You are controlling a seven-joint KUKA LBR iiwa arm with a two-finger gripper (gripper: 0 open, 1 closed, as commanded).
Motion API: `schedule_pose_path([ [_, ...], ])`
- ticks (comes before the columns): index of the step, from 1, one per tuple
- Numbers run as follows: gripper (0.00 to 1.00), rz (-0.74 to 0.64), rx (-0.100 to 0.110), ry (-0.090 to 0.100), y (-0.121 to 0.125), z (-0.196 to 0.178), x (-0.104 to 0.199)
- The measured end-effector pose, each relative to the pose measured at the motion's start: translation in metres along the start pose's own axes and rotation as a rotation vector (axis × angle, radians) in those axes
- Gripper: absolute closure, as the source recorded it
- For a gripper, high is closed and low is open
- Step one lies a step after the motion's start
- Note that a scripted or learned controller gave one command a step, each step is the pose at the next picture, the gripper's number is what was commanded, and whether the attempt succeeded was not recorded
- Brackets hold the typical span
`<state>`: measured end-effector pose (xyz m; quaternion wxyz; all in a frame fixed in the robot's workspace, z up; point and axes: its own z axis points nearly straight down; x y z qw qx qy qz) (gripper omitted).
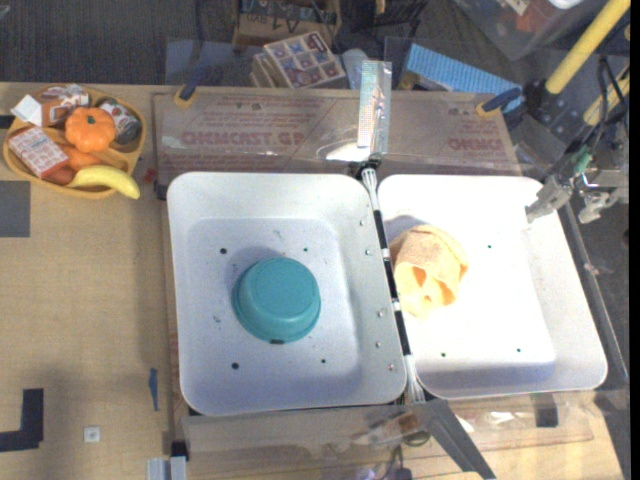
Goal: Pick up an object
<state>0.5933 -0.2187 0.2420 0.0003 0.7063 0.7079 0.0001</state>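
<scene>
Your two-finger metal gripper (548, 200) hangs over the right white bin's (570, 298) far corner; you can't tell its grip state from here. Your likeliest target, the crumpled yellow-orange cloth (430, 268), slumps against that bin's left wall. The teal round plastic bowl (278, 299) sits upside down in the left white bin (200, 218). The lettering on the cardboard panel (260, 133) behind is too faint to read.
</scene>
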Motion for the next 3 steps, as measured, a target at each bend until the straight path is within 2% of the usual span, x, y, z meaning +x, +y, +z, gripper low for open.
schedule_pose_path([
  [1,0.0,-0.009,-0.002,-0.002,0.066,0.083,0.047],
  [2,0.0,-0.096,-0.007,-0.001,0.034,0.149,0.096],
  [3,0.0,-0.251,-0.012,-0.002,-0.075,0.151,0.081],
])
